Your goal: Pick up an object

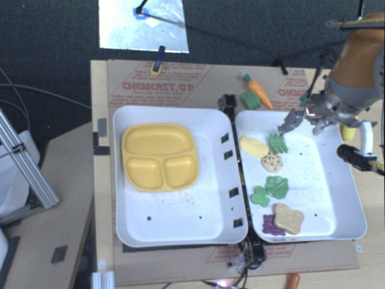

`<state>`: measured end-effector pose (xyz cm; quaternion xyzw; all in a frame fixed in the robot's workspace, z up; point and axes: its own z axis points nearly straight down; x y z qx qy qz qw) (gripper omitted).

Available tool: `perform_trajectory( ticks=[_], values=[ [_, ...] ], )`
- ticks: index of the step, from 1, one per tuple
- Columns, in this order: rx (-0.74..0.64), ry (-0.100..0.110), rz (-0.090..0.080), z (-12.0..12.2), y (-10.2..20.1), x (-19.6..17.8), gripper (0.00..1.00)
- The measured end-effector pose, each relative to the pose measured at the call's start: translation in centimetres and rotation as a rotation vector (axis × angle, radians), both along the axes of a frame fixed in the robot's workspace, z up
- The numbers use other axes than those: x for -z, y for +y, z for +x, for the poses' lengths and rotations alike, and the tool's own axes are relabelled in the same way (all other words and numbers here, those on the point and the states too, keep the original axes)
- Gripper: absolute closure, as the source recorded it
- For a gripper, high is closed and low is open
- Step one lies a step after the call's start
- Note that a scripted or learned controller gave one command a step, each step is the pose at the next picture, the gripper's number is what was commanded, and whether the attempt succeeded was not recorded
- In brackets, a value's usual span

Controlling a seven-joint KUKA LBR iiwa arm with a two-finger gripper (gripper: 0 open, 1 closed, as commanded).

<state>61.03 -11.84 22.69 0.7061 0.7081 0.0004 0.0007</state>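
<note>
My gripper hangs over the back of the right bin, open, with nothing between its fingers. Its left finger ends just above and to the right of a small green toy vegetable. In the same bin lie a yellow lemon-shaped piece, a chocolate-chip cookie, a green leafy piece, a smaller green piece, a slice of toast and purple grapes.
The left bin holds a yellow divided plate. A toy carrot and a green piece lie on the cardboard behind the right bin. A yellow-and-black part of the arm juts over the bin's right rim.
</note>
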Motion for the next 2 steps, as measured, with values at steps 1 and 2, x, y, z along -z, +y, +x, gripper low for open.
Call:
perform_trajectory(
  ticks=[1, 2],
  values=[
    [-0.009, -0.001, 0.003, 6.0, 7.5, 4.4, 0.00],
    [-0.011, -0.001, 0.005, 5.8, 17.5, 4.2, 0.00]
  ],
)
